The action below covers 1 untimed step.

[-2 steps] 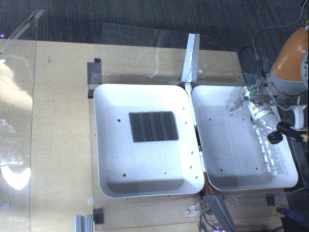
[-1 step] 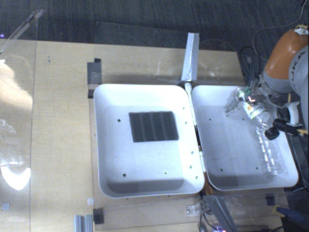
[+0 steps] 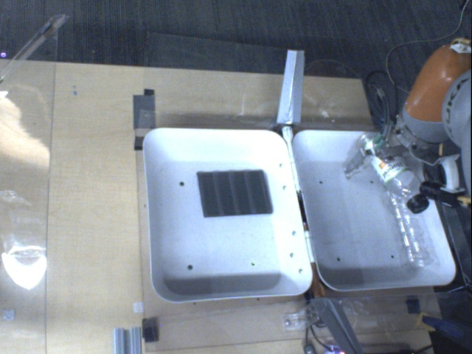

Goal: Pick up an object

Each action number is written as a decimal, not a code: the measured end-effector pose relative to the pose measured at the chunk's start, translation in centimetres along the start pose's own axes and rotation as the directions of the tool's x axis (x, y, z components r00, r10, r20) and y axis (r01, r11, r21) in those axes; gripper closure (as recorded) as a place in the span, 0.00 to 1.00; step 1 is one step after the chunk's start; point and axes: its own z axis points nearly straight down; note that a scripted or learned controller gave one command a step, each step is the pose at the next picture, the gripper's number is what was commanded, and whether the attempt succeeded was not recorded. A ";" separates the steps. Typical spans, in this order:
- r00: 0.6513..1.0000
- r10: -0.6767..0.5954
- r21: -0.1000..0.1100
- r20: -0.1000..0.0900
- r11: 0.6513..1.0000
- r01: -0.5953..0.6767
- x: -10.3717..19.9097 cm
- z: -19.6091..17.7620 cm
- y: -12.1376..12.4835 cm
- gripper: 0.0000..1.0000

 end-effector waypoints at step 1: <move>1.000 -0.012 0.000 0.000 1.000 0.012 0.0 0.0 0.0 0.00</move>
